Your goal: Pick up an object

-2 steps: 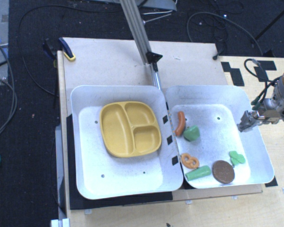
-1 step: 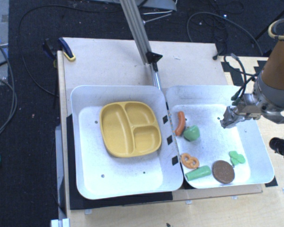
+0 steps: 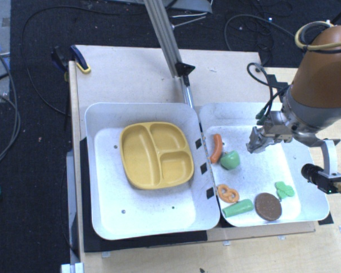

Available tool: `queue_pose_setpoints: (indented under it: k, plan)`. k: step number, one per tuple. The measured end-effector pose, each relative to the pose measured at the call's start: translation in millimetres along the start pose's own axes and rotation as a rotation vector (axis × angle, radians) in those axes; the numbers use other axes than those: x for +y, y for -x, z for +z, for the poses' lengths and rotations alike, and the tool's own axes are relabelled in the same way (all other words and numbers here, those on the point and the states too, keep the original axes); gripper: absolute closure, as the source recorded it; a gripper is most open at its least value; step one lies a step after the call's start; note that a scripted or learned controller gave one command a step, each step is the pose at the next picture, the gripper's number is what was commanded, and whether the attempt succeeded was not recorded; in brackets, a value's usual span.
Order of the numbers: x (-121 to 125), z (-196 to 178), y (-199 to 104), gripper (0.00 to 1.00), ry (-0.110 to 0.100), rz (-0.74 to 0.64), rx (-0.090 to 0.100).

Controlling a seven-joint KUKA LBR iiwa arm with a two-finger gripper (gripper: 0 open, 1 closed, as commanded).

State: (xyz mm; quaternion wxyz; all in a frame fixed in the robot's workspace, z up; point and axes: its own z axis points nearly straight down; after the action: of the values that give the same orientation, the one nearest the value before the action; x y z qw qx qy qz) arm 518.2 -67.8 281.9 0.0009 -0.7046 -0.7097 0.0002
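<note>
Above the right bin [image 3: 307, 209], we see the gripper [image 3: 257, 142] hanging with nothing visibly held; whether its fingers are spread or closed we cannot tell. The nearest candidates, a green ball [image 3: 231, 160] touching an orange sausage [image 3: 216, 147], lie at its eight o'clock. We judge a descent there could nudge both, since they crowd together near the bin's wall. At six o'clock sit a pretzel [image 3: 228, 194], green pod [image 3: 237, 207], brown disc [image 3: 268, 206] and green piece [image 3: 284, 190]. A yellow divided plate [image 3: 157, 154] fills the left bin [image 3: 102, 209].
</note>
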Motion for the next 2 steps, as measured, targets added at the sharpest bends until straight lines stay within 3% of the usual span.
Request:
queue_pose_setpoints:
  k: [2]
  plan:
    - [19,23,-102,1.0,-0.002,-0.001,0.0]
